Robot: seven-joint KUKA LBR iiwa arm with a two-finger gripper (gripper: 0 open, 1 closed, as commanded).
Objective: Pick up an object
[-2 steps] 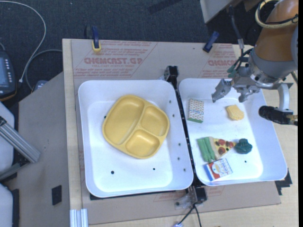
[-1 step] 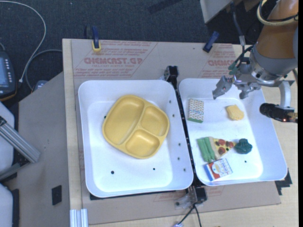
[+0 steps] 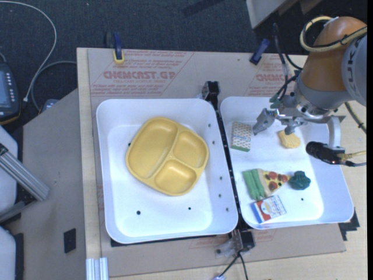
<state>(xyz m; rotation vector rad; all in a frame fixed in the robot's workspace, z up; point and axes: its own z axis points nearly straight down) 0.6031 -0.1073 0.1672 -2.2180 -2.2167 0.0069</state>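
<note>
Objects: six small things lie in the right bin (image 3: pixel 341 212), none lifted
Yellow piece (image 3: pixel 289 139): pale lump at the bin's far side, just below and right of the jaws; whether it touches them is unclear
Patterned card (image 3: pixel 241 136): dotted rectangle near the bin's left wall, just left of the jaws, apart from them
Green strip (image 3: pixel 253 184): flat ribbed piece in the middle of the bin, lying lengthwise toward the near edge
Pizza slice (image 3: pixel 274 181): toy wedge with red dots, touching the green strip's right side
Broccoli (image 3: pixel 299 180): dark green toy, just right of the pizza slice
Packet (image 3: pixel 268 208): small red, white and blue pack near the bin's front edge, tilted, just below the green strip
Jaws (image 3: pixel 276 121): spread apart, nothing between them; one grey finger angles out toward the patterned card, the other sits by the yellow piece
Arm (image 3: pixel 329 57): comes in from the right, orange band over the far right corner of the bin, cables looped around it
Left bin (image 3: pixel 116 214): holds a yellow divided plate (image 3: pixel 167 156), three compartments, turned at a slant
Surface (image 3: pixel 93 86): brown board with red print under both bins; a clamp (image 3: pixel 118 48) at its far left edge
</note>
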